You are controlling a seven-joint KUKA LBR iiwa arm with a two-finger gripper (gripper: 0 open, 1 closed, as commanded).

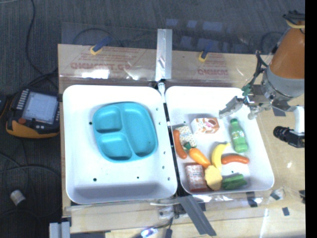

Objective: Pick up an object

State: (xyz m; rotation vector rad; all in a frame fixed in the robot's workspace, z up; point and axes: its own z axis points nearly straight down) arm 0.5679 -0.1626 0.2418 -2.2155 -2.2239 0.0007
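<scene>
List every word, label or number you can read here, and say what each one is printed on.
None can be read.
Red print on the clear sheet behind the bins: blurred, seemingly mirrored.
Label on the green bottle: too small.
Print on the red and white packet: blurred.
Screen of the handheld pendant: glare, nothing legible.

The wooden bench carries two shallow white bins side by side, edges touching along the middle. The left bin takes up the bench's left half, the right bin sits toward the right edge. A sheet of clear plastic lies along the back edge behind them.
</scene>
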